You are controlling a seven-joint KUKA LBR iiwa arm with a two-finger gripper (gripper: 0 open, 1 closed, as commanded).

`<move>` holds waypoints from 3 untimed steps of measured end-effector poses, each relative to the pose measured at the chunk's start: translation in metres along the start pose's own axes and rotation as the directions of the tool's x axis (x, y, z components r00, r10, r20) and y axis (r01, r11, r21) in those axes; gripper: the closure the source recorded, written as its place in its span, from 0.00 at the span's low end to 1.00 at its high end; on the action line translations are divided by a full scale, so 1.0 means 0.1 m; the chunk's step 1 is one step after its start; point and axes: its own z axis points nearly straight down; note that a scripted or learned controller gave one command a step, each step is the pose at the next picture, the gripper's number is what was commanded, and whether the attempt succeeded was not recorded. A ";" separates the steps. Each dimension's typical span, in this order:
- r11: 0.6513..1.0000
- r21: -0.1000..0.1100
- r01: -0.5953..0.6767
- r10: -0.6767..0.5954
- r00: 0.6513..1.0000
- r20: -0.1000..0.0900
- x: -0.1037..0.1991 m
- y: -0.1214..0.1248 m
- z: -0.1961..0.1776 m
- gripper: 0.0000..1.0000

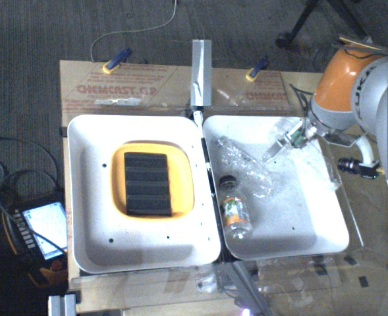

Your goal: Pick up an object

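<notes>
You have two white bins side by side: the left bin holds a yellow tray with a black ridged block seated in it, well away from the arm. The right bin holds the likely targets. The arm leans in from three o'clock, so its reach favours that bin's upper corner. The gripper hangs at about one o'clock over the right bin; you cannot tell from here how it is set, and nothing shows in its grasp. A crumpled clear plastic bottle lies near the centre, at eight o'clock from the gripper. A small bottle lies at seven o'clock against the bin's left wall, probably harder to reach.
</notes>
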 end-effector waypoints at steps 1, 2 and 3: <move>0.995 0.000 -0.097 0.097 0.995 0.000 0.59 -0.48 -1.30 0.00; 0.997 0.003 -0.076 0.076 0.997 0.000 0.13 -0.45 -0.90 0.00; 0.994 0.000 -0.111 0.111 0.994 0.000 0.66 -0.74 -1.68 0.00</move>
